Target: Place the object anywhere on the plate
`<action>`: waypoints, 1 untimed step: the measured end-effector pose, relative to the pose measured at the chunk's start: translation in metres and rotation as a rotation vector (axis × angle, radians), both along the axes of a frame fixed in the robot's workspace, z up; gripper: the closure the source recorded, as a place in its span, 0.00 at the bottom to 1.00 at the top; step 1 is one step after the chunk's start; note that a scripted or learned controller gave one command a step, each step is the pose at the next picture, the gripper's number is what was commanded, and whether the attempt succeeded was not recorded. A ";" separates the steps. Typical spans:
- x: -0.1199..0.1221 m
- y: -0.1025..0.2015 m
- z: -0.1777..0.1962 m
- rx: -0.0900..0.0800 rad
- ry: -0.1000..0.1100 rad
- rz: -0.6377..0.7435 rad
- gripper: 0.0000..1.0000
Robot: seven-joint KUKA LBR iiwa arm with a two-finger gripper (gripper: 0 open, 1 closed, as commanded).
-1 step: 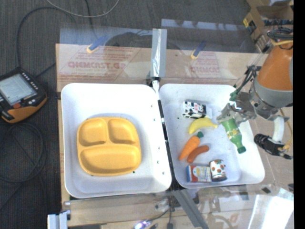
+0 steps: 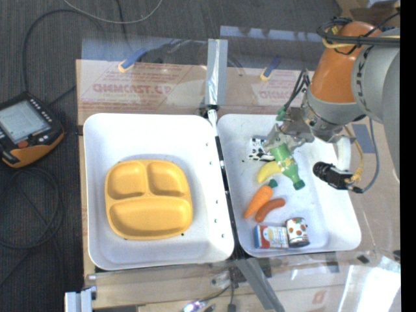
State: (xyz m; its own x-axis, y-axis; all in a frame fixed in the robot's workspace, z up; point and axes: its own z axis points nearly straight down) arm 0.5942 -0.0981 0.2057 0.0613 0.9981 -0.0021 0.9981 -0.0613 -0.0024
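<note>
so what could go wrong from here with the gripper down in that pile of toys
The gripper sits over a tight cluster: the green bottle touches the yellow banana, with the carrot just below. A grasp may catch two toys, or knock them apart. The yellow plate lies in the other bin, so a weak grip could drop the toy while crossing the raised rims between the bins.
</note>
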 end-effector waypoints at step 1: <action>0.001 0.061 0.008 0.000 -0.001 0.052 1.00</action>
State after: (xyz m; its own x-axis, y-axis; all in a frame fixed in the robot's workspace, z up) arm 0.5949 -0.0368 0.2133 0.0095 1.0000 -0.0024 1.0000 -0.0095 -0.0017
